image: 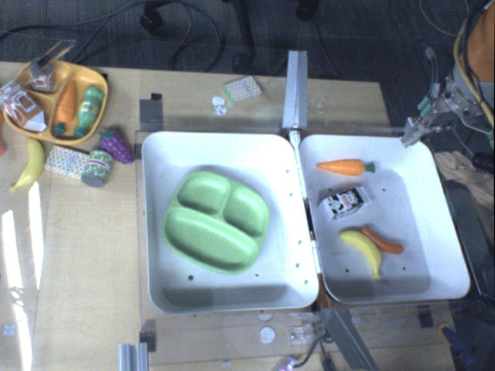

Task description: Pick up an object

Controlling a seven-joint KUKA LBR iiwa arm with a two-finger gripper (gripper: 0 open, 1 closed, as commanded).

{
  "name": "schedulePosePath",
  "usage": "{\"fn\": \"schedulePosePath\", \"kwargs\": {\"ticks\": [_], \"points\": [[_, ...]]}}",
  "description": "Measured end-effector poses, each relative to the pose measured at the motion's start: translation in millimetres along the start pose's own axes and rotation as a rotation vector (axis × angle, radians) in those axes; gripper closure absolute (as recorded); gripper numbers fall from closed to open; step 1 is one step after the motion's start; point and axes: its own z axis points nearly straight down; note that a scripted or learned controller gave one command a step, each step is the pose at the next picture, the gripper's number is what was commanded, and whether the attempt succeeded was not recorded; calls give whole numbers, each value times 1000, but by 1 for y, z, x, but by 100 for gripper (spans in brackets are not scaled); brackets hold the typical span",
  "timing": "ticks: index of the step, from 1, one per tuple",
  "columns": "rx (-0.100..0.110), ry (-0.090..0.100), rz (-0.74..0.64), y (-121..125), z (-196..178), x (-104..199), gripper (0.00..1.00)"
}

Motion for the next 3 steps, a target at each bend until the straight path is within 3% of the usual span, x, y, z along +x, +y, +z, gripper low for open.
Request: {"fn": "schedulePosePath", "kwargs": {"ticks": [1,2,3], "points": [[6,7,-258,2,-1,19,100],[5,6,-249,2,-1,16,100],[5,6,-248,2,-2,16,0]]}}
